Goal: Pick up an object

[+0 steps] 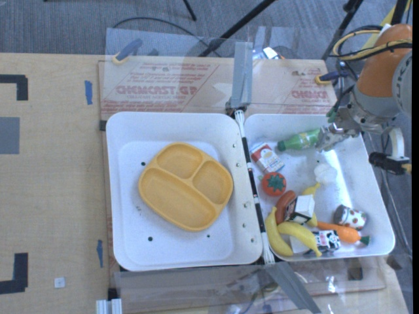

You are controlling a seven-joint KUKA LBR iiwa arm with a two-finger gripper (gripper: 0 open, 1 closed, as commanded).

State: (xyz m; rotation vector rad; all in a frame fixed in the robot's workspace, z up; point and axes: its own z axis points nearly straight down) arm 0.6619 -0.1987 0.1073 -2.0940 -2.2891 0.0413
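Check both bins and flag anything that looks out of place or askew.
Nothing looks spilled or broken. The left white bin holds a yellow divided plate lying at a skew to the bin's sides. In the right white bin, the green plastic bottle lies on its side near the hand, and the toy food sits jumbled toward the near end.

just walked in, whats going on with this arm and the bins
The arm reaches in from the right, its tool low at the back of the right bin, right by the green bottle. Whether it has hold of the bottle can't be told. The rest of the toys, including a banana, tomato and carrot, lie there. The left bin holds a yellow tray.
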